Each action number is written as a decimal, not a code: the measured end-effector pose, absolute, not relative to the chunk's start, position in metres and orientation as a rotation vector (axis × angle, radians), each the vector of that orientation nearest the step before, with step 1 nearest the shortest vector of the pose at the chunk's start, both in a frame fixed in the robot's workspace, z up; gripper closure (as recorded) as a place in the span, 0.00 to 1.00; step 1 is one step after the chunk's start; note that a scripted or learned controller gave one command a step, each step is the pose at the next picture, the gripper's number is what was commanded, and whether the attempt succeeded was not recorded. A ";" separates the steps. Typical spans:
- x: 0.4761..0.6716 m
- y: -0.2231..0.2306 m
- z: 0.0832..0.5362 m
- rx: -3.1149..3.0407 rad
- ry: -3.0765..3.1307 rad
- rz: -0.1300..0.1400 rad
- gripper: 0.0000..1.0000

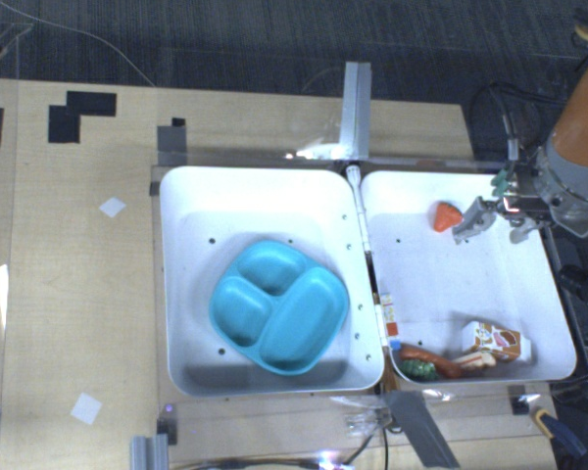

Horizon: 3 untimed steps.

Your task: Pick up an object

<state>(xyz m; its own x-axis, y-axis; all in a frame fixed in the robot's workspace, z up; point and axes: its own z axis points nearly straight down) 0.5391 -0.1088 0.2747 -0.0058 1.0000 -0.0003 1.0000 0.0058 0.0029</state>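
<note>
Snack packet (494, 342) lies well below the pincer (473, 221); just beside it, an orange toy (446, 215) looks light and stiff, graspable across its middle. Jaw state: cannot tell.

This is a robotics lab. A pale wooden worktop (69, 292) fills the left and middle of the frame, bearing two white bins (265, 189) clamped between metal brackets (357, 106) at top centre and along the lower edge. Black marker shapes (78, 114) sit on the worktop at upper left. Thin cables (108, 52) trail over dark carpet (274, 18) along the top. The grey and orange arm (578, 140) enters at right.
</note>
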 end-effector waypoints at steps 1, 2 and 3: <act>0.565 -0.095 0.182 2.582 1.789 0.002 0.00; 0.613 -0.116 0.169 2.488 1.914 0.004 0.00; 0.635 -0.127 0.087 2.494 1.903 0.007 0.00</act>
<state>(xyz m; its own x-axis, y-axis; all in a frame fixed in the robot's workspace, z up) 0.6346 -0.1266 0.0868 0.2639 0.9646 0.0007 0.9645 -0.2639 0.0060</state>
